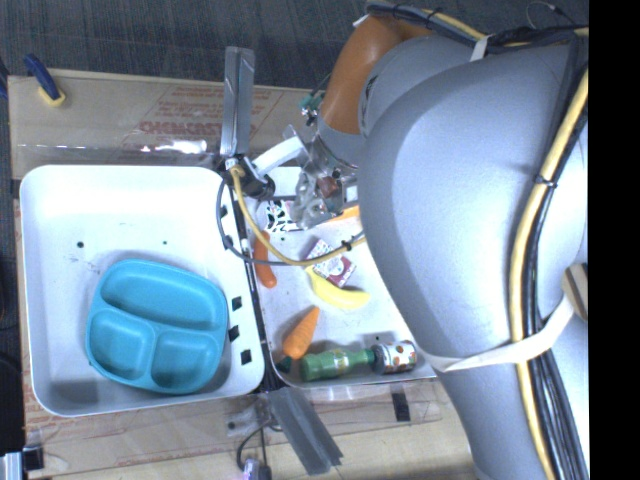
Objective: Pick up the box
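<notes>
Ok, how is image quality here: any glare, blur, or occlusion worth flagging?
Camera view: lighting is even, with soft shadow along the left bin walls; the blue tray is sharp. The arm looms close and covers much of the right bin. The gripper region is cluttered and slightly soft, so finger detail is unclear.

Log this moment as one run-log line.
gripper: over right bin, grasp unconfirmed | box: lying beside banana | left bin: blue tray

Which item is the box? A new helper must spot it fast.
Look in the right bin, where the grey arm reaches in. The box lies just above the banana: small, flat, dark red and white, the one item with square corners.
</notes>
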Available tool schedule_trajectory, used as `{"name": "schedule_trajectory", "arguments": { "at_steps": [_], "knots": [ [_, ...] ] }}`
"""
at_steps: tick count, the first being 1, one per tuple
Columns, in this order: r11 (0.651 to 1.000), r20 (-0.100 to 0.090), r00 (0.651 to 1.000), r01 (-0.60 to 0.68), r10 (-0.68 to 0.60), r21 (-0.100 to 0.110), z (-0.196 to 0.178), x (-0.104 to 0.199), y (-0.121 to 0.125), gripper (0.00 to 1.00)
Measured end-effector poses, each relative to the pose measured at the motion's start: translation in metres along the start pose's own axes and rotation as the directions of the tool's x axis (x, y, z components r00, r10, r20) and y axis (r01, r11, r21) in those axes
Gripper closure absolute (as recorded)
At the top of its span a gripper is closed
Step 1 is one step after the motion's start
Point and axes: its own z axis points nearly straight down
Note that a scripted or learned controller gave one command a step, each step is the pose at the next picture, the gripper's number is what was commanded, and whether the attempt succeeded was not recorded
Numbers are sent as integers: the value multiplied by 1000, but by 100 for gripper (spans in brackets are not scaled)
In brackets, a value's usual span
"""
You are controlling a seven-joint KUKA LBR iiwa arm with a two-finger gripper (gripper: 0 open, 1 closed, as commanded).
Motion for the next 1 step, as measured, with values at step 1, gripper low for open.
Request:
{"name": "schedule_trajectory", "arguments": {
  "at_steps": [1],
  "knots": [
    [1000, 1, 1000, -3, 3, -1, 0, -1, 2, 0]
  ]
}}
